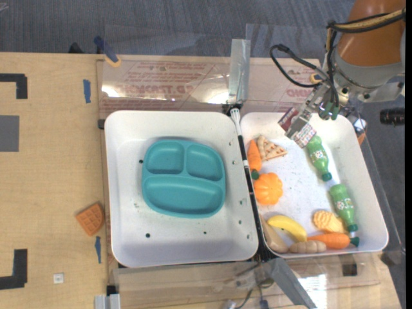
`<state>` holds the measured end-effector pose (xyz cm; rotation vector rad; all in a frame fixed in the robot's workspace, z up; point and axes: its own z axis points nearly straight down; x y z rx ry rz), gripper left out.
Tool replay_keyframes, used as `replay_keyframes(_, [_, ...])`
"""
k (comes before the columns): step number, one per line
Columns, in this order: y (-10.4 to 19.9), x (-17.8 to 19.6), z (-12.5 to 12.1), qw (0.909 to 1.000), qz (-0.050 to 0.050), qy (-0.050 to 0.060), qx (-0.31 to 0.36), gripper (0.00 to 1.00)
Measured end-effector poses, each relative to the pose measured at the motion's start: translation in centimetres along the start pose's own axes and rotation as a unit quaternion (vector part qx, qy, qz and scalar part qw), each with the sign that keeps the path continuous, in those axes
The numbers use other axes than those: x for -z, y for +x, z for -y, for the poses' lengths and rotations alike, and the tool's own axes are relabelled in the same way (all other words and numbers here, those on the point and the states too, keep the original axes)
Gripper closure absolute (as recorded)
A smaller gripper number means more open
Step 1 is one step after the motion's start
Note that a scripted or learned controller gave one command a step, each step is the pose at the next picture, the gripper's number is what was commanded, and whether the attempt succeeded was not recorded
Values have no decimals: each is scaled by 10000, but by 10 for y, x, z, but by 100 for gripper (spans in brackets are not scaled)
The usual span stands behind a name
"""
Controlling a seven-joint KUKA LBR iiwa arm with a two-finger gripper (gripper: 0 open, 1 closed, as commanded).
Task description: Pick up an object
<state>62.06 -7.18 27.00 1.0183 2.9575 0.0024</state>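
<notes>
Gripper [297, 126] above right bin [372, 192], perhaps empty

Arm [370, 31] hangs over right bin [370, 192] of toy food; teal plate [183, 177] fills left.

**Bench check: two bins and a stray waffle**

The tan bench [51, 172] carries two white bins, the left bin [122, 237] and the right bin [373, 192], touching side by side. An orange waffle toy [90, 218] lies just left of them.
</notes>
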Motion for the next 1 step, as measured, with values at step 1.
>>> replay_keyframes(1, [56, -38, -52, 9848, -66, 41, -1733, 100])
